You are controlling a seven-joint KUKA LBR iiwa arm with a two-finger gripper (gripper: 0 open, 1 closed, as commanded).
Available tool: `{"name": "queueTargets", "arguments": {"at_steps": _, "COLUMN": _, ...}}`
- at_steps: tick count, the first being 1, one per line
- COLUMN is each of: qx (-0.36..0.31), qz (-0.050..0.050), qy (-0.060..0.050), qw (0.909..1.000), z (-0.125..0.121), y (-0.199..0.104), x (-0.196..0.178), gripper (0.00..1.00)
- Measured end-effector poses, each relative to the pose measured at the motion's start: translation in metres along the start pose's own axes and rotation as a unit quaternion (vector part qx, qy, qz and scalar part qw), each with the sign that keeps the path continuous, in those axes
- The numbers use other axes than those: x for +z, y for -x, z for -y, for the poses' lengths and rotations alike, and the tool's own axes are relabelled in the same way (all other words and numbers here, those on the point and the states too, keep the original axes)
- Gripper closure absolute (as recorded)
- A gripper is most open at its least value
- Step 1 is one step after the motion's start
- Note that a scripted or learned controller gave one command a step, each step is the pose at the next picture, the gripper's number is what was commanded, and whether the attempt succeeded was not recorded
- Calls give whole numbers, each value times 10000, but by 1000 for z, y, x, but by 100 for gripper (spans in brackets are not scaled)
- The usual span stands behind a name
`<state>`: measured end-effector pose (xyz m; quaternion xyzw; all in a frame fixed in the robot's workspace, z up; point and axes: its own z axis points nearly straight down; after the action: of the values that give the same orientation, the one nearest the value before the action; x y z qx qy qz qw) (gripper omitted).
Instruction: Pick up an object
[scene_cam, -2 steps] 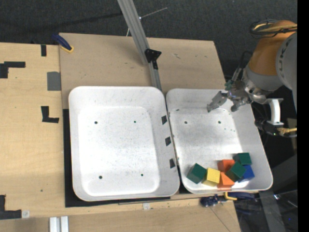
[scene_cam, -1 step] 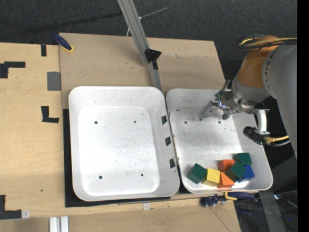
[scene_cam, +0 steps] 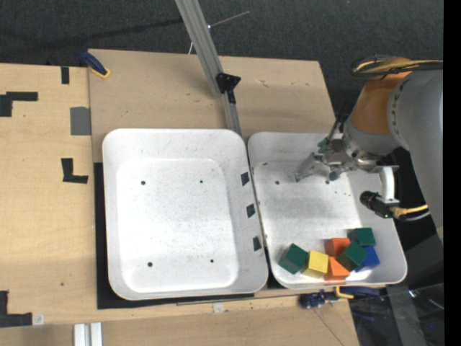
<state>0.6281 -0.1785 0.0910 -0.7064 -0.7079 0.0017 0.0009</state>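
Note:
Several coloured blocks are bunched at the near end of the right bin (scene_cam: 302, 207): a dark green block (scene_cam: 293, 258), a yellow block (scene_cam: 315, 263), an orange block (scene_cam: 336, 267), a second green block (scene_cam: 362, 236) and a blue block (scene_cam: 369, 258). My gripper (scene_cam: 314, 176) hangs over the far part of the same bin, well away from the blocks. Its two fingers are spread open and nothing is between them. The arm (scene_cam: 392, 114), grey with an orange band, comes in from the right.
The left bin (scene_cam: 173, 207) lies beside the right one, with a few small dark specks on its floor. A slanted metal bar (scene_cam: 205, 42) crosses the bench behind the bins. A black cable connector (scene_cam: 374, 202) sticks out beside the wrist.

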Motion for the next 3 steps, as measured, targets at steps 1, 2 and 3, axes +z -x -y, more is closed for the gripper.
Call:
{"name": "queueTargets", "arguments": {"at_steps": 1, "qx": -9, "qz": 0, "qy": 4, "qw": 10000, "z": 0, "y": -1, "x": -11, "gripper": 100}}
{"name": "queueTargets", "arguments": {"at_steps": 2, "qx": -2, "qz": -5, "qy": 43, "qw": 10000, "z": -5, "y": -12, "x": -64, "gripper": 100}}
{"name": "queueTargets", "arguments": {"at_steps": 3, "qx": 3, "qz": 0, "qy": 40, "qw": 10000, "z": -9, "y": -6, "x": -110, "gripper": 100}}
